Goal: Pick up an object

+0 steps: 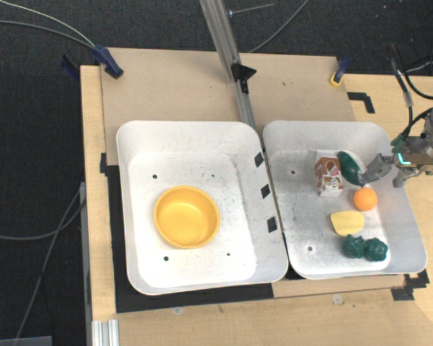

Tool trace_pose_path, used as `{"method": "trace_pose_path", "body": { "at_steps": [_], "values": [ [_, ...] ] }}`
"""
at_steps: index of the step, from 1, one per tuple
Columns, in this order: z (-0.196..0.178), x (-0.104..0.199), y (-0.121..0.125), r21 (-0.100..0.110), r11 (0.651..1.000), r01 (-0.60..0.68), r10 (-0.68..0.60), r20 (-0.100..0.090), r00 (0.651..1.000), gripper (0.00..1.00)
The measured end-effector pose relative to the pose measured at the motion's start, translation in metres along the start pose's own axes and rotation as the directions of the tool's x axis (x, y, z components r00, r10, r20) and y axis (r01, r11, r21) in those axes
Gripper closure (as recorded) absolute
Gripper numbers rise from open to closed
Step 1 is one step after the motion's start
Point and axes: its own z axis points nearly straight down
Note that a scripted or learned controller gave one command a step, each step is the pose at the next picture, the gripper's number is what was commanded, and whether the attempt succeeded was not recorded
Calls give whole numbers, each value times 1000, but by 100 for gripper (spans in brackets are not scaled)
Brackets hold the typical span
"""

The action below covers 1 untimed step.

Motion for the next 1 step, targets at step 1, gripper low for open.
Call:
{"method": "trace_pose_path", "body": {
  "at_steps": [1],
  "values": [
    [-3, 0, 1, -5, 1000, 1, -1, 1, 1000, 0]
  ]
}}
